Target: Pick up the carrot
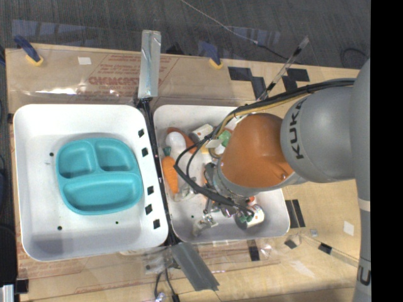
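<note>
The carrot (pixel 169 174) is a short orange piece lying along the left wall of the right bin (pixel 277 228), about midway down. My gripper (pixel 210 217) hangs below the arm's orange band (pixel 252 151), low over the front part of the same bin. It sits to the right of the carrot and nearer the front, apart from it. The wrist hides much of the bin's middle.
Around the carrot lie a white bottle (pixel 174 143), a brownish item (pixel 177 133) and a white box (pixel 203 131) at the back. A small red, white and green object (pixel 252 216) rests beside the gripper. The left bin (pixel 31 168) holds a teal divided plate (pixel 98 175).
</note>
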### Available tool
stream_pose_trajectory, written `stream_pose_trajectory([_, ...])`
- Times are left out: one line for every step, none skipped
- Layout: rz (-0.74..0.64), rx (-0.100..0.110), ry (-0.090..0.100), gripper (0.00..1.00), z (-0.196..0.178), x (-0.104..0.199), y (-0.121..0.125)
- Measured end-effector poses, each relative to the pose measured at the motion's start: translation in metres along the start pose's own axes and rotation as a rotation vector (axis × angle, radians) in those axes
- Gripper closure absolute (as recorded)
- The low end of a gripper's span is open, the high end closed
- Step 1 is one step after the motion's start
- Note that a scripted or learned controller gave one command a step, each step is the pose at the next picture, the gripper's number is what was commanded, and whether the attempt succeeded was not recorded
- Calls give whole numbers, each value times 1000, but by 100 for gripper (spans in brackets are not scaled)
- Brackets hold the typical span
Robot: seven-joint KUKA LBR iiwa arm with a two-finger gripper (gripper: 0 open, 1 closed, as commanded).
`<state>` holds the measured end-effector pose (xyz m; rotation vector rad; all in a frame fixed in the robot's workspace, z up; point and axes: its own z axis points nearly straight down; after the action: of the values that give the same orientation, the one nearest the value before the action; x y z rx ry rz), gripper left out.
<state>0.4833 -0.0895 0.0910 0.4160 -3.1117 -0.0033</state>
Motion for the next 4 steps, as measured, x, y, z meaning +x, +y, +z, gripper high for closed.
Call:
stream_pose_trajectory([-8, 0, -1, 100, -10, -2, 1])
stream_pose_trajectory([21, 11, -12, 100, -136, 4, -64])
stream_pose_trajectory([19, 5, -5, 0, -132, 4, -62])
stream_pose_trajectory([21, 3, -5, 0, -1, 7, -44])
